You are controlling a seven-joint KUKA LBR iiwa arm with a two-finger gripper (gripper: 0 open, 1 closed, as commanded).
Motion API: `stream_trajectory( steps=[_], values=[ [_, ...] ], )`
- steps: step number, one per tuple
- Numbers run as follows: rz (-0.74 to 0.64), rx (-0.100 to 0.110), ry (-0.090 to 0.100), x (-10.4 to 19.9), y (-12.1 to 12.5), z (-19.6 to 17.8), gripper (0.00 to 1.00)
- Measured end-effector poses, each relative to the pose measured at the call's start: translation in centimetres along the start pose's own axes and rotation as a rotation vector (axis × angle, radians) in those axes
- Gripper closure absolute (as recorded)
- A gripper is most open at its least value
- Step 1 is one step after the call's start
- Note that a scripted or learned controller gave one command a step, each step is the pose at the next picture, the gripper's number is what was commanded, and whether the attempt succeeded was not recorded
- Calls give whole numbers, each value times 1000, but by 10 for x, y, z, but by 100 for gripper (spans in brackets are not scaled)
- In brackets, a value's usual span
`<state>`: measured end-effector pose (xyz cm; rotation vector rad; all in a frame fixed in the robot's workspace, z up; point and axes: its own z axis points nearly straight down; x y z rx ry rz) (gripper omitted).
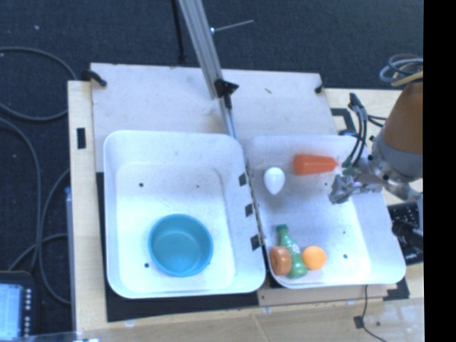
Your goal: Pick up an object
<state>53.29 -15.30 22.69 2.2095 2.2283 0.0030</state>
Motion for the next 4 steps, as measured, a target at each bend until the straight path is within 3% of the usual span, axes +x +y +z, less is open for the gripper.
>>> stream_trajectory(
  steps=[3, 4],
  values=[
    [0, 9, 4, 170, -18, 7, 100],
    [-2, 3, 6, 221, -29, -16, 100]
  ],
)
